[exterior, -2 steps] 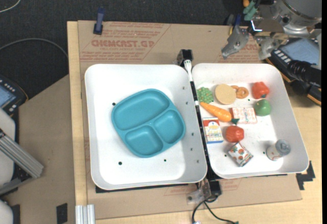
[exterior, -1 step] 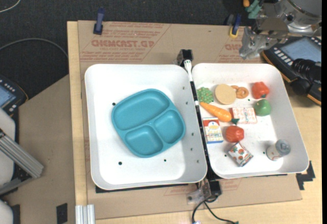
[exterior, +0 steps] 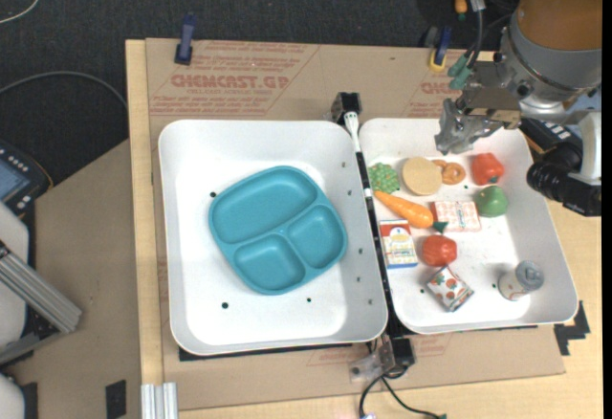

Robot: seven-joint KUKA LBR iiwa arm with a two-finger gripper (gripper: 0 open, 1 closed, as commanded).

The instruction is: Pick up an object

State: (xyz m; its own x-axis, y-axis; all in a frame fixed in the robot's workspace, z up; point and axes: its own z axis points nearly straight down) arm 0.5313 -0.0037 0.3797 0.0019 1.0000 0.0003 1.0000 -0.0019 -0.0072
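Note:
The right bin (exterior: 545,245) holds several small toy foods: a tan round cookie (exterior: 421,176), an orange carrot (exterior: 404,209), a green leafy piece (exterior: 385,177), a red pepper (exterior: 487,168), a green apple (exterior: 492,202), a red tomato (exterior: 439,251), small cartons (exterior: 398,243) (exterior: 457,214) (exterior: 448,289), a pretzel (exterior: 451,172) and a grey can (exterior: 520,279). My gripper (exterior: 457,137) hangs at the bin's back edge, just above and right of the cookie, with nothing visibly held.
The left bin (exterior: 182,216) holds a teal three-compartment plate (exterior: 277,229). Blue clamps (exterior: 185,40) (exterior: 440,46) sit on the cardboard's far edge. A black camera (exterior: 564,173) hangs off the arm over the right bin's right side.

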